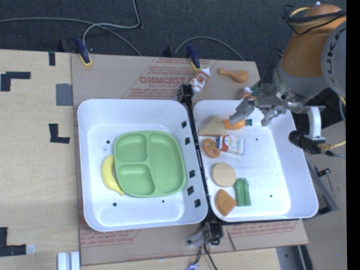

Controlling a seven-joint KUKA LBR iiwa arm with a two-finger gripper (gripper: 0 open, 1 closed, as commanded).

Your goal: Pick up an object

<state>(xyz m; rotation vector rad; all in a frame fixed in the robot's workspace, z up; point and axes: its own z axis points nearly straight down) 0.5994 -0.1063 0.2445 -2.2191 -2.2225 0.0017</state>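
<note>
Your gripper [247,110] hangs at one o'clock in the right bin [281,167], its jaws parted. The orange carrot piece [236,124] lies just at seven o'clock of them, long axis running three-to-nine; the jaws hold nothing.

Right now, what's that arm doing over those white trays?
The arm's gripper is down in the right bin, at an orange piece beside a tan wedge. Other toy foods lie nearby. The left bin has a green plate and a banana.
</note>
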